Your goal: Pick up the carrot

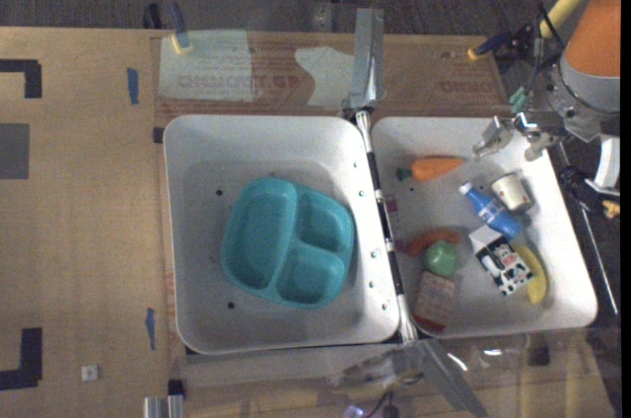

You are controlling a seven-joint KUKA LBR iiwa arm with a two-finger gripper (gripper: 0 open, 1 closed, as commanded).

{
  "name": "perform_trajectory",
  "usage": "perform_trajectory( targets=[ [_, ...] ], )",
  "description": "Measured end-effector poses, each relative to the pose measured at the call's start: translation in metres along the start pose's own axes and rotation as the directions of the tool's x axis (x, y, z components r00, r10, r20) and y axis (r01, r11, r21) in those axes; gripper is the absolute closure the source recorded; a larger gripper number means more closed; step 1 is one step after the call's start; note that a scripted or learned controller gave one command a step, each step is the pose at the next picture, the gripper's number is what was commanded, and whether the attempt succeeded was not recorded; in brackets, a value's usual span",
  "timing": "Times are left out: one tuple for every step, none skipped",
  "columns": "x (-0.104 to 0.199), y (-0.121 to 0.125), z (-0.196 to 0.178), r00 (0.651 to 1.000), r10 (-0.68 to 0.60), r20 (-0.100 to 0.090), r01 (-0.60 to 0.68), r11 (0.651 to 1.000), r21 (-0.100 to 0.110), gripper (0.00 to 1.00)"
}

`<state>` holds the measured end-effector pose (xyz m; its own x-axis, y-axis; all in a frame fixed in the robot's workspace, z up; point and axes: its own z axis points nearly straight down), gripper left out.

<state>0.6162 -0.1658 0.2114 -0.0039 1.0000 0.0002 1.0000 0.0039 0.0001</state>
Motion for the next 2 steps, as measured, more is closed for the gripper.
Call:
perform_trajectory(
  targets=[
    [0.033,0.05,0.05,0.995,-0.098,0.002,0.098,0.995,-0.003,0.0],
    [0.062,0.052,0.124,0.985,-0.173,0.003,0.173,0.985,-0.006,0.0]
  ],
)
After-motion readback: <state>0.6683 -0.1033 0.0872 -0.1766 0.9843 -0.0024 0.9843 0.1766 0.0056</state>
